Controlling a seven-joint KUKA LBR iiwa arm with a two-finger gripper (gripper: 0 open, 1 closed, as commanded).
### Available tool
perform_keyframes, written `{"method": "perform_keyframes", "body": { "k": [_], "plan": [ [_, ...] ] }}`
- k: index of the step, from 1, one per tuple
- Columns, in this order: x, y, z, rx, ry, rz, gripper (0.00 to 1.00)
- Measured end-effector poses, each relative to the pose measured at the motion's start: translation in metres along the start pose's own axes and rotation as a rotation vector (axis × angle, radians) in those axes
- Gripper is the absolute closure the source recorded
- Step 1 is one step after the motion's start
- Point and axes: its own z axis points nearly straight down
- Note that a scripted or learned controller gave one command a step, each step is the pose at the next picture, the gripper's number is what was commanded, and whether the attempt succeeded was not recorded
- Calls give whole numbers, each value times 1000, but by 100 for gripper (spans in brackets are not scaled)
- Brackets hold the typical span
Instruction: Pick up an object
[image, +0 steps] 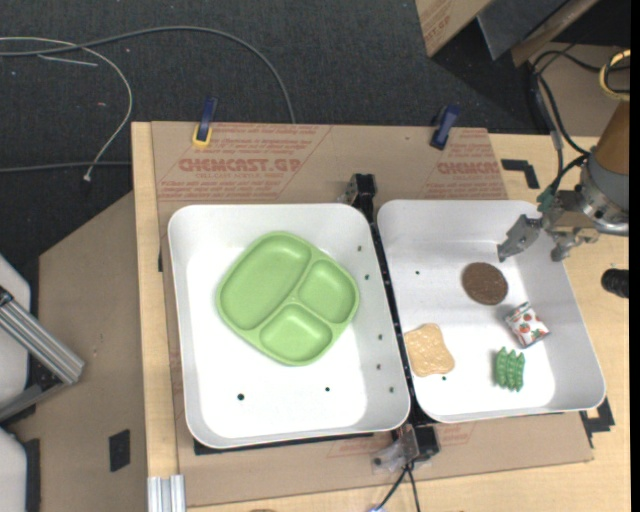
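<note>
Nothing is picked up yet, as far as this view shows. The gripper (540, 238) hangs over the upper right corner of the right bin (440, 225), with its two fingers spread apart and nothing between them. It sits above and to the right of the brown round cookie (485, 283), near it but not touching.

All four small items lie loose on the floor of the right bin. Taking the brown round cookie as the landmark: the small red-and-white carton (526, 325) lies below and to its right, tilted; the green ridged toy piece (509, 368) lies further below, just under the carton; the tan cracker-shaped piece (429, 350) lies below and to the left, near the bin's left wall. The left bin (190, 300), well to the left of the cookie, holds a green divided plate (288, 298).

So the whole job seems to be ahead: descending onto an item, closing on it, and lifting it clear. The cookie looks like the closest candidate, though it is flat and low, which may make it hard for the fingers to catch.
</note>
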Motion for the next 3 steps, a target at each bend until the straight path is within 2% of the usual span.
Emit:
{"method": "perform_keyframes", "body": {
  "k": [1,3],
  "plan": [
    [0,3,-8,-13,-3,-3,0],
    [1,10,81,-10,-2,-5,0]
  ]
}}
